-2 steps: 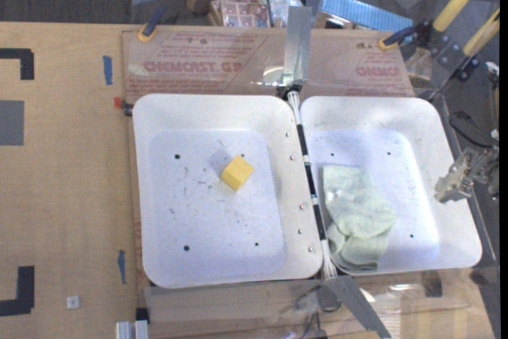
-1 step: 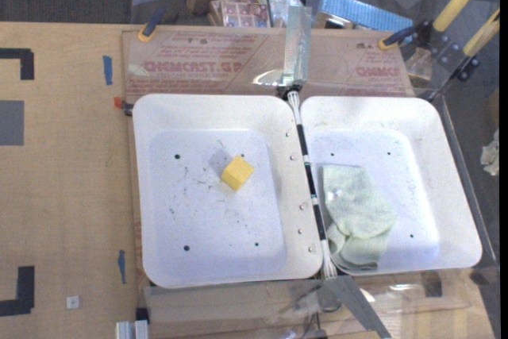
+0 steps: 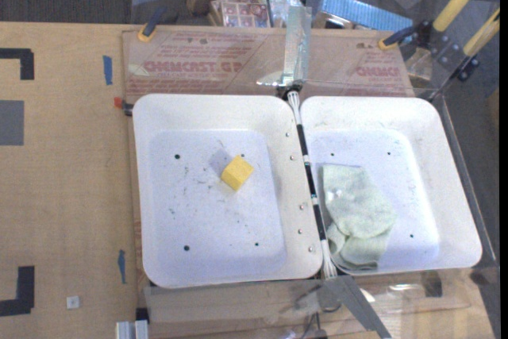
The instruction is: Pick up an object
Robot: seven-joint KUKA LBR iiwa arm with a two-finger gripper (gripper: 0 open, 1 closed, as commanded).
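A pale wooden worktop (image 3: pixel 63 171) carries two shallow white bins side by side, with clutter and cardboard behind them. The left bin (image 3: pixel 151 250) holds a small yellow block (image 3: pixel 236 173) near its middle, lying well apart from the walls. The right bin (image 3: pixel 444 171) holds a crumpled pale green cloth (image 3: pixel 359 214) against its left wall.

The block looks light and stiff; gripping across two opposite flat faces seems best. The cloth is soft and would bunch.

The gripper's state cannot be told. The cloth's near edge blurs into the bin rim.

Matt yellow block (image 3: pixel 236 172); soft pale cloth (image 3: pixel 359 216); smooth white bins (image 3: pixel 151 131).
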